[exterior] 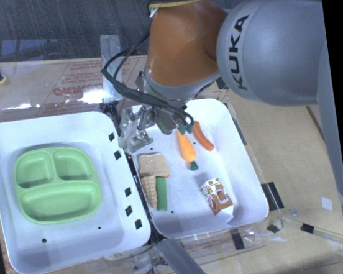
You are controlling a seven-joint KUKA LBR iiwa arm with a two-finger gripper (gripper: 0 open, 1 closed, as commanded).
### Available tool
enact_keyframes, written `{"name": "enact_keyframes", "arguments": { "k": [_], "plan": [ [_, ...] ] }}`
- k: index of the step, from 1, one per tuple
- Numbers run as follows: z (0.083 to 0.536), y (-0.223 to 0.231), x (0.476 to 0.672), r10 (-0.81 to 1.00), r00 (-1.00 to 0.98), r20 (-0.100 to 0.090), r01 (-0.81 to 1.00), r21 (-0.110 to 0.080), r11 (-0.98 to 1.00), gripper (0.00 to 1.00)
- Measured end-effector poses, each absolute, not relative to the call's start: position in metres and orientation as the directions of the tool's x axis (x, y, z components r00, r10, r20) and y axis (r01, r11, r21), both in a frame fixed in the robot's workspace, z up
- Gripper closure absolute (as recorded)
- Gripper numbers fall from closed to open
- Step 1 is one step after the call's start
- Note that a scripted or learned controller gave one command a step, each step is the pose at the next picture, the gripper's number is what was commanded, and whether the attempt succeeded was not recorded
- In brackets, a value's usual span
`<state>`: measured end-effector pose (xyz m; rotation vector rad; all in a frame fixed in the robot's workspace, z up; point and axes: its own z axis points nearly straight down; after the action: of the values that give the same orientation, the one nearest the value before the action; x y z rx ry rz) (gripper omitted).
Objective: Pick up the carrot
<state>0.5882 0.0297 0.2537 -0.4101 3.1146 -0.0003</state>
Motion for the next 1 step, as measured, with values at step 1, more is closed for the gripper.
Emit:
{"name": "enact_keyframes", "arguments": {
  "k": [1],
  "plan": [
    [0.2566,0.0597,0.5945,-0.688,-0.726,-0.003,-0.688,-0.002,0.726,1.0]
  ]
}}
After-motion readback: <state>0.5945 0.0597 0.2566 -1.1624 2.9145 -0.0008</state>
